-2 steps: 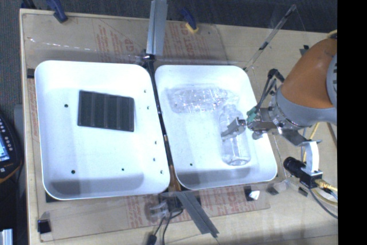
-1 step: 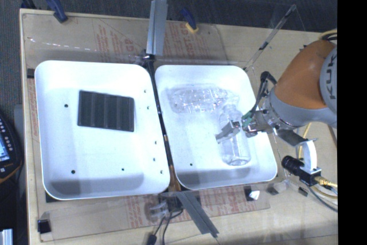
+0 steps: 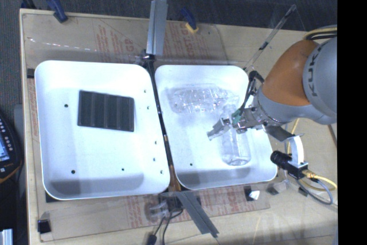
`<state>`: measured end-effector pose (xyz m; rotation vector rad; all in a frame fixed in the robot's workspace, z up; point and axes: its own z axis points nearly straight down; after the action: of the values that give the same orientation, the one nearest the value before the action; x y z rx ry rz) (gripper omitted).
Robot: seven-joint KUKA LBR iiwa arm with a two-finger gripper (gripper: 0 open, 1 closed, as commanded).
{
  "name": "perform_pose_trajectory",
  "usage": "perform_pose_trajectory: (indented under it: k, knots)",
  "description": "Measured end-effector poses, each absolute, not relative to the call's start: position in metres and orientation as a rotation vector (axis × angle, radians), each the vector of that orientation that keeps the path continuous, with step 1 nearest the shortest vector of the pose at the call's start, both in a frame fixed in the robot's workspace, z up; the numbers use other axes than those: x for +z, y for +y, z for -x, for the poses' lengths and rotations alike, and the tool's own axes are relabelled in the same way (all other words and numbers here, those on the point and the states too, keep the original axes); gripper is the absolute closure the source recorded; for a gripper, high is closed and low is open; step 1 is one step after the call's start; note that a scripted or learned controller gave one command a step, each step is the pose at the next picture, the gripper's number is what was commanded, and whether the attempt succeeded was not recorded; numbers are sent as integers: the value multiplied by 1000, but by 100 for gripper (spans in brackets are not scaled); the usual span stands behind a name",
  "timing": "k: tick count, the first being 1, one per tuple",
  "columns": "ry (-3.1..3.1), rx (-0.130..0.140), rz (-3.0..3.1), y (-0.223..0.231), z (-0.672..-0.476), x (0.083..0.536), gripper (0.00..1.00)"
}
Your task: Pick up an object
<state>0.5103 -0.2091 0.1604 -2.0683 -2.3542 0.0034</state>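
Overhead slanted view of the bench (image 3: pixel 86 212), which carries two shallow white bins side by side. The left bin (image 3: pixel 51 169) holds a dark, flat rectangular object (image 3: pixel 106 111) with ribbed stripes, lying in the upper middle of its floor, apart from every wall. The right bin (image 3: pixel 189 178) holds two transparent items: a crumpled clear plastic piece (image 3: pixel 198 99) toward the far wall, and a clear plastic bottle (image 3: pixel 235 149) nearer the right wall, lying roughly lengthwise toward the near edge. The grey arm (image 3: pixel 298 89) with its orange band reaches in from the right, and the gripper (image 3: pixel 226 125) sits low over the right bin — just at the upper end of the bottle and near the lower right edge of the crumpled piece. Whether the claw is open, closed or gripping anything cannot be told; the metal parts and the clear plastic overlap and blur together. Blue clamps (image 3: pixel 57 8) sit along the far edge of the bench, and a yellow cable (image 3: pixel 321 181) trails at the right.
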Motion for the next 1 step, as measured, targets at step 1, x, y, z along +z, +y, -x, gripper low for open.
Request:
perform_pose_trajectory:
  k: [1]
  knots:
    - [-2333, 2, 2101, -210, -537, 171, 0]
